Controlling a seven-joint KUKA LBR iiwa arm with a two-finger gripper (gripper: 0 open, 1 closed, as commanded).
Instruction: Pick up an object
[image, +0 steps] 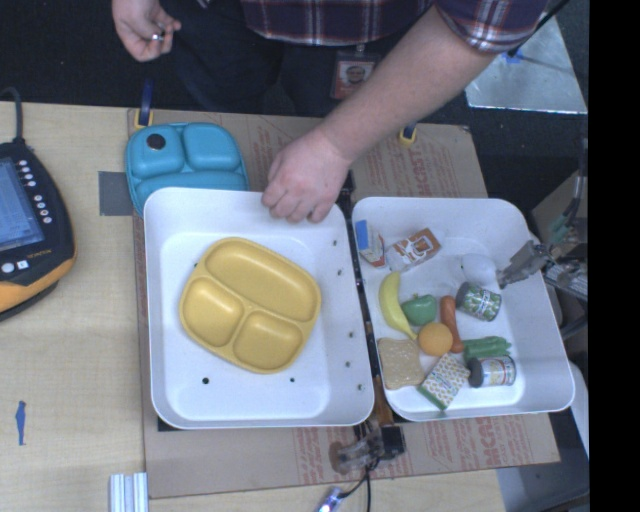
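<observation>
Objects for picking lie crowded in the right bin (520, 225): a yellow banana (394, 303) curving along the bin's left side, a green pepper-like piece (421, 308) touching it, an orange ball (435, 340) just below, and a slim orange carrot (450, 320) running beside them. A small green-labelled can (479, 301) lies on its side toward the right wall, and a second, darker can (493, 371) lies lower down, under a green vegetable (487, 347). A tan slice of bread (399, 362) and a green-and-white checked packet (443, 381) sit at the bin's near edge, while a small brown-and-white carton (414, 248) and a blue-and-white piece (363, 239) lie at the far end. The claw (522, 262) reaches in over the right rim, close to the green-labelled can but apart from it; whether its fingers are spread or pressed together I cannot tell. The left bin (170, 380) holds a yellow three-compartment tray (250, 303). A person's hand (303, 180) rests on that bin's far rim, near the seam between the two bins, the arm in a plaid sleeve. Behind the left bin a blue compartment tray (187, 157) lies on the desk (70, 400), which is pale wood with brown cardboard under the bins. A handheld control pendant (28, 225) with an orange edge rests at the desk's far left.
</observation>
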